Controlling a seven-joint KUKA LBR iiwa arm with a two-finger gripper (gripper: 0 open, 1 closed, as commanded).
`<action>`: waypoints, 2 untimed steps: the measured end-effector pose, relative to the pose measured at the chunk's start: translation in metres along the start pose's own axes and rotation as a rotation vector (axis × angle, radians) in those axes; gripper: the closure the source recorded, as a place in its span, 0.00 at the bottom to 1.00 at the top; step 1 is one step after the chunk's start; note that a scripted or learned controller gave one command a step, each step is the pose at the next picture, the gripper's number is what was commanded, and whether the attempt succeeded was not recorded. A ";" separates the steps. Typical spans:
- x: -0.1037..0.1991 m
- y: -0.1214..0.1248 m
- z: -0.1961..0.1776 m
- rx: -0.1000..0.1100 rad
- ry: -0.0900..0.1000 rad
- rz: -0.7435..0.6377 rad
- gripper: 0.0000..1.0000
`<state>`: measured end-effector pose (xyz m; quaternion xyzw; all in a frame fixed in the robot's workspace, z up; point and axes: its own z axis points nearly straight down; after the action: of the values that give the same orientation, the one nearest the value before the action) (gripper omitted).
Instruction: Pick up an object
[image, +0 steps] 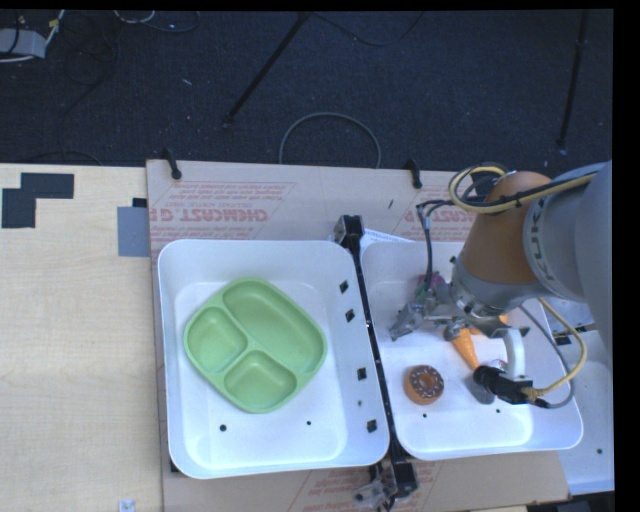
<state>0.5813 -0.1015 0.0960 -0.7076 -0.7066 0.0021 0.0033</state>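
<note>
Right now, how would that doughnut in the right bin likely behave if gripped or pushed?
The doughnut lies flat on the right bin, so it would probably slide, not roll. It looks like a small toy, likely light. Its rounded rim may slip between fingers.

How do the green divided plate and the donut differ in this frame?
The green divided plate is far larger than the donut. The plate is pale green with three compartments; the donut is a brown ring with an orange edge. The plate lies in the left bin, the donut in the right bin. Both rest flat on white bin floors.
</note>
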 end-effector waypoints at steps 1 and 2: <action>-0.002 0.000 -0.013 -0.001 0.000 0.006 1.00; 0.003 0.002 -0.074 -0.010 -0.002 -0.002 1.00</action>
<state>0.5837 -0.0983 0.1703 -0.7068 -0.7074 -0.0009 -0.0008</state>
